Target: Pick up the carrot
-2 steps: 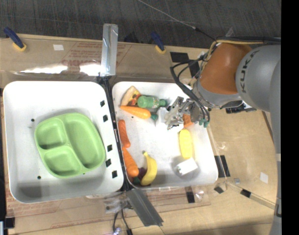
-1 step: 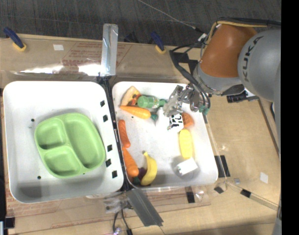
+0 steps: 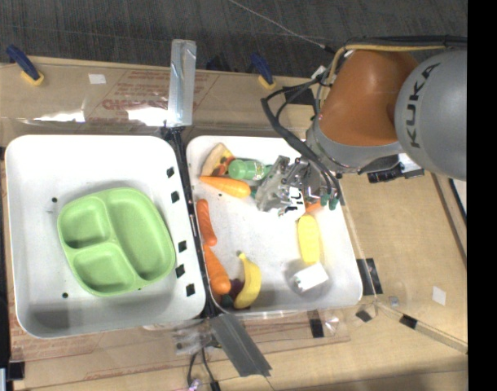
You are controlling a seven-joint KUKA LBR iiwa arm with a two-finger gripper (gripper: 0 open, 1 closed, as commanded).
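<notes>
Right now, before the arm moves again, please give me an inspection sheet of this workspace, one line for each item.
Surface: two white bins side by side on a wooden bench; left bin, right bin.
Job's things: carrot lies in the right bin's upper left part, apart from the gripper.
Clutter: green divided plate in the left bin; banana, yellow piece, white block, green item, more orange pieces in the right bin.
Grippers: gripper low over the right bin, right of the carrot.
Cables: black cables along the arm.
Surroundings: dark carpet; blue clamps.
</notes>
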